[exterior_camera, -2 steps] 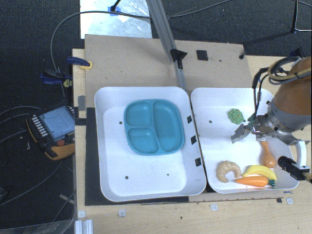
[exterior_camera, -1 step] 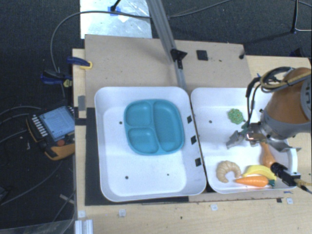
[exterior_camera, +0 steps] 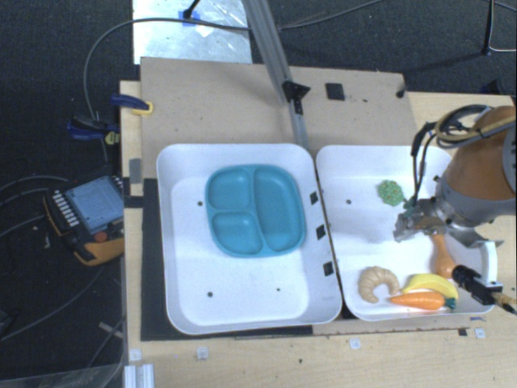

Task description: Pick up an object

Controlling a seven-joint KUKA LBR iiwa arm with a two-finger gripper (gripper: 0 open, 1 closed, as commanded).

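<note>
A cardboard-topped bench point(exterior_camera: 242, 95) bore two shallow white bins. In the right bin point(exterior_camera: 355, 176) the gripper point(exterior_camera: 410, 225) was hung low beside a green broccoli-like lump point(exterior_camera: 391, 191), likely for reaching it; whether anything was gripped could not be told. A blue divided plate point(exterior_camera: 256, 209) was set in the left bin point(exterior_camera: 186, 281).

Even overhead light w/ slight glare on the 2 white bins point(exterior_camera: 242, 297), soft shadows beside the arm point(exterior_camera: 477, 176), dim dark floor point(exterior_camera: 48, 39), overall soft low-res focus.
</note>
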